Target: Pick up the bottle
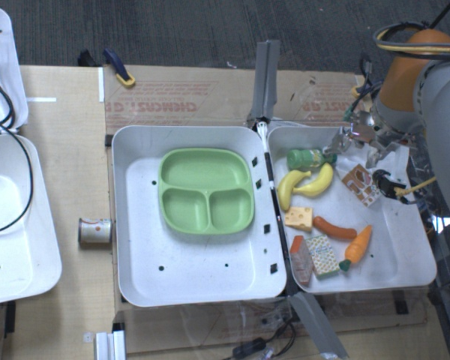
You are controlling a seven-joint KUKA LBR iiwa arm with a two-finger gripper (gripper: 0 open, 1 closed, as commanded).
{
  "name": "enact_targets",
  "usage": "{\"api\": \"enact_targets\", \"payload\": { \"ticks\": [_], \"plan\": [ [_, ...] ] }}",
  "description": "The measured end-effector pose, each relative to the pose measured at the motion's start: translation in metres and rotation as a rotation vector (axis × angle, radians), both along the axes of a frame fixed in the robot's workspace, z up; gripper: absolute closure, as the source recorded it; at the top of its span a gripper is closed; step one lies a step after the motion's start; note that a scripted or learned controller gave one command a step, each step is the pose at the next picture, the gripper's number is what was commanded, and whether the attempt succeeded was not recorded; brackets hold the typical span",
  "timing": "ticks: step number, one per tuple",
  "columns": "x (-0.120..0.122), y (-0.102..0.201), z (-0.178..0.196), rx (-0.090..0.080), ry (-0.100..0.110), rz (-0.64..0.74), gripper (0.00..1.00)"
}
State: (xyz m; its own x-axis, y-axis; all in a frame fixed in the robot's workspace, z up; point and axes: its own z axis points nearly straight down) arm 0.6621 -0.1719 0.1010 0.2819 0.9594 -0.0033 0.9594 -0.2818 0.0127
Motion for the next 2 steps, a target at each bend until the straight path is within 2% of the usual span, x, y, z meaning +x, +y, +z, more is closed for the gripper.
{"api": "enact_targets", "payload": {
  "ticks": [1, 2],
  "plan": [
    [-0.0016, 0.0548, 0.0128, -0.006, 0.002, 0.079, 0.0],
    [-0.0016, 0.0548, 0.0127, -0.006, 0.003, 0.079, 0.0]
  ]
}}
